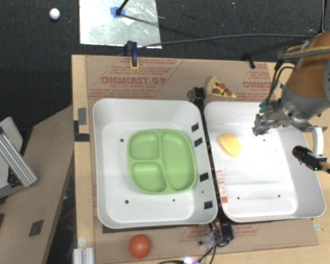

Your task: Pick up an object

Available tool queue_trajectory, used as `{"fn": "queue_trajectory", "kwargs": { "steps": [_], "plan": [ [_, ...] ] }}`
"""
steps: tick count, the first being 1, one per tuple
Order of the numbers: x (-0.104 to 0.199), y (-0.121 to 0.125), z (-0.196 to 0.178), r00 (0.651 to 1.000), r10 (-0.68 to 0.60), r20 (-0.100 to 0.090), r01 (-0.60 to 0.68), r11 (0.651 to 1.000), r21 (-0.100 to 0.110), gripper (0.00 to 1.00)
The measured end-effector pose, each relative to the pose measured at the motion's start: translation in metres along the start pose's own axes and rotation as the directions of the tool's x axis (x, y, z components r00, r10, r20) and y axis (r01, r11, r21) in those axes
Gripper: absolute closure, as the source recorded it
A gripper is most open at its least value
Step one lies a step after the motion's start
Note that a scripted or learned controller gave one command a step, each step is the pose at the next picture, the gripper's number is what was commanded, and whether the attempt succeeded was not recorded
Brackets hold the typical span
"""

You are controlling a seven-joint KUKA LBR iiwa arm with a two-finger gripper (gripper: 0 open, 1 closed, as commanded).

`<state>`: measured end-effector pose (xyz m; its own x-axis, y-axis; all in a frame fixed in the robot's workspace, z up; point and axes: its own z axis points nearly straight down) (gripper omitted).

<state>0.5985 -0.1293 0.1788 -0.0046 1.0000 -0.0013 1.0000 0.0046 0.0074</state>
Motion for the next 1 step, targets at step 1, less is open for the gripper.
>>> {"fn": "queue_trajectory", "kwargs": {
  "steps": [1],
  "plan": [
    [0.0019,0.0012,-0.0439,1.0,0.0,0.0,0.0,1.0,0.001,1.0]
  ]
}}
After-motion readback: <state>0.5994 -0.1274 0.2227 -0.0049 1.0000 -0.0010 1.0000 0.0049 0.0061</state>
